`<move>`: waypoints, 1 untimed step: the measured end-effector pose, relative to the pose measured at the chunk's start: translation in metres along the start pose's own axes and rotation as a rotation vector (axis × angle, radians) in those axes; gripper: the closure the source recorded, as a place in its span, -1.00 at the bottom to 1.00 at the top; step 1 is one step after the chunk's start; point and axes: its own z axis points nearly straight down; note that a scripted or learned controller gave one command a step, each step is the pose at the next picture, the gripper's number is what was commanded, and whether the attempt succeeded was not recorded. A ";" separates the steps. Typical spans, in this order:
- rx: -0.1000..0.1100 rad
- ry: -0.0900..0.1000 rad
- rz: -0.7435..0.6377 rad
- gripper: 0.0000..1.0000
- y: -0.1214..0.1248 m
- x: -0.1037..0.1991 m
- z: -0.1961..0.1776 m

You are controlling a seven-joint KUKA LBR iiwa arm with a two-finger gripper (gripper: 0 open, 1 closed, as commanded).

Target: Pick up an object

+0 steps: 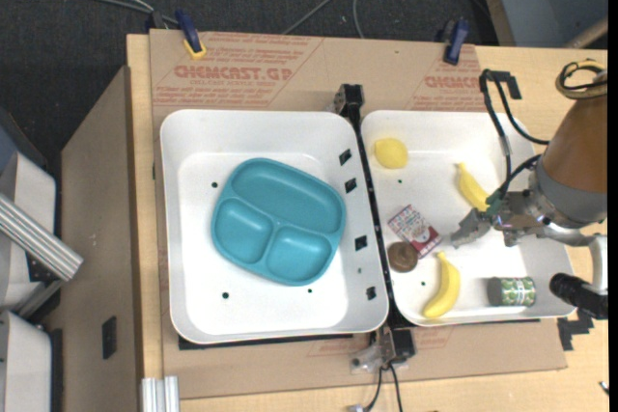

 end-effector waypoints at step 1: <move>-0.002 -0.001 0.000 -1.00 0.005 -0.007 0.049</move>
